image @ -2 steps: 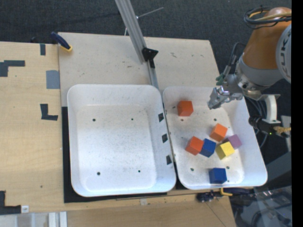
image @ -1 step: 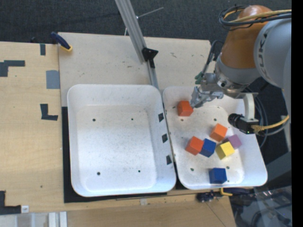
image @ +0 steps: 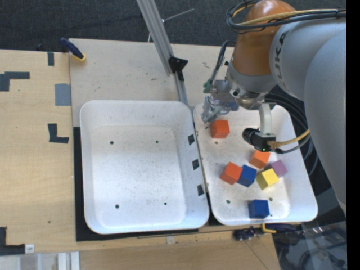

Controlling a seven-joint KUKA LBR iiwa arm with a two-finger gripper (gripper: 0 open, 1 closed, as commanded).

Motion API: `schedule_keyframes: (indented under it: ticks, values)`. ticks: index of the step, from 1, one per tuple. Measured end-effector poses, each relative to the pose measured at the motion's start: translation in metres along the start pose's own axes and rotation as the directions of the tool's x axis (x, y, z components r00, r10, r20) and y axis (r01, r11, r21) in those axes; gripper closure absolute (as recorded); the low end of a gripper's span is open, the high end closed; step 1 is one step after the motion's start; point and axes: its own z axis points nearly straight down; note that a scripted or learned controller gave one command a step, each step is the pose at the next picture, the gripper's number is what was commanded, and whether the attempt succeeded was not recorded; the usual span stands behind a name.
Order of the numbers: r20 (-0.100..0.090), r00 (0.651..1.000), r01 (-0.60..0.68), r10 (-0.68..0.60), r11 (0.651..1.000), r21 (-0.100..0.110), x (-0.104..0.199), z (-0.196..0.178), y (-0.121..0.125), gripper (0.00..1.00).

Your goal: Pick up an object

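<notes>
In the right bin (image: 292, 207), an orange cube (image: 220, 129) lies at the far left. My gripper (image: 211, 113) hangs just above and left of that cube, close to the bin's far left corner; nothing shows in its grasp. Nearer the front sit another orange cube (image: 230, 172), a blue cube (image: 246, 175) touching it, a yellow cube (image: 268, 178), a purple cube (image: 278, 167) and a small orange cube (image: 259, 158). A second blue cube (image: 259, 208) lies alone by the front rim.
The left bin (image: 90, 151) stands beside the right one, their rims meeting in the middle. A slanted metal post (image: 160, 32) rises behind the bins, just left of the gripper. A blue and yellow clamp (image: 73, 48) lies at the bench's far left corner.
</notes>
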Motion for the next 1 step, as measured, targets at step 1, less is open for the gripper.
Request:
schedule_keyframes:
  ticks: [1]
  values:
    - [0.000,1.000,-0.001,0.001,1.000,0.001,0.0548,0.0081,0.0053,1.00]
